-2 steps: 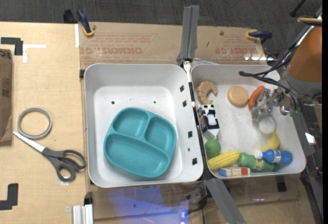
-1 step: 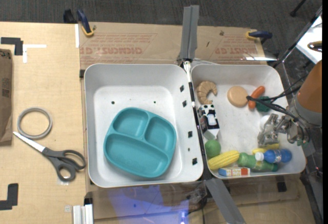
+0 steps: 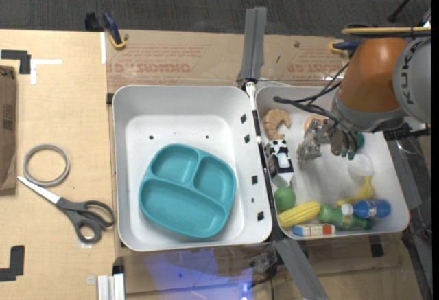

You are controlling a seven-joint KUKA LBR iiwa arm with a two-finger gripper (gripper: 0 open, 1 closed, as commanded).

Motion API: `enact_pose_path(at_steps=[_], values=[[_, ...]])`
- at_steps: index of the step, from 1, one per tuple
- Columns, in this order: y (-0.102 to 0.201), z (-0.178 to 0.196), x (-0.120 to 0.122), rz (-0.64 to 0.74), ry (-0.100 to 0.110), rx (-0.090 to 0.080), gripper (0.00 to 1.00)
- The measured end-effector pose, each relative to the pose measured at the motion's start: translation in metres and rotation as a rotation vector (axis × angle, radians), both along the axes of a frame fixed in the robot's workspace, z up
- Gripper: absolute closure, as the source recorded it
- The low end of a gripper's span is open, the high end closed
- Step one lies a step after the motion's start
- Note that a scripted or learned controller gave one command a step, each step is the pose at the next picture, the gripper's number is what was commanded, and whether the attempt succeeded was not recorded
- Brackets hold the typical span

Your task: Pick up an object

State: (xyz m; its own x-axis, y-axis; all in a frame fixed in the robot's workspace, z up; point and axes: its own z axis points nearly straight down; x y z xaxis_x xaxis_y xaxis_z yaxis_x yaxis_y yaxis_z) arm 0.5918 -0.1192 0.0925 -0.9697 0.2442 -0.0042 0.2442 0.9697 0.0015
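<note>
My gripper (image 3: pixel 311 145) hangs low over the middle of the right bin (image 3: pixel 398 175), under the orange band of the arm. It is above bare bin floor, just right of a black and white toy (image 3: pixel 278 152) and below a croissant (image 3: pixel 277 122). Along the bin's front lie a green round fruit (image 3: pixel 284 197), a corn cob (image 3: pixel 298 213), a green bottle (image 3: pixel 348 216) with a blue end (image 3: pixel 374 209), a banana (image 3: pixel 363 191) and a small red and white box (image 3: pixel 312 230). I see nothing held in the gripper.
The left bin (image 3: pixel 130 127) holds a teal divided plate (image 3: pixel 186 189). On the bench to the left lie scissors (image 3: pixel 75 209) and a roll of tape (image 3: pixel 46 164). A grey divider bar (image 3: pixel 254 44) rises between the bins at the back.
</note>
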Motion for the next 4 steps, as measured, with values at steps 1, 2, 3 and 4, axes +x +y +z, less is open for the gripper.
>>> enact_pose_path(at_steps=[1, 2, 3, 4], values=[[-0.068, 0.001, -0.043, 0.132, 0.001, -0.001, 0.0], [-0.07, 0.001, 0.005, 0.005, -0.001, -0.001, 0.0], [-0.088, 0.0, -0.086, -0.002, 0.002, -0.001, 0.0], [0.018, 0.0, -0.015, 0.039, 0.0, 0.0, 0.0]])
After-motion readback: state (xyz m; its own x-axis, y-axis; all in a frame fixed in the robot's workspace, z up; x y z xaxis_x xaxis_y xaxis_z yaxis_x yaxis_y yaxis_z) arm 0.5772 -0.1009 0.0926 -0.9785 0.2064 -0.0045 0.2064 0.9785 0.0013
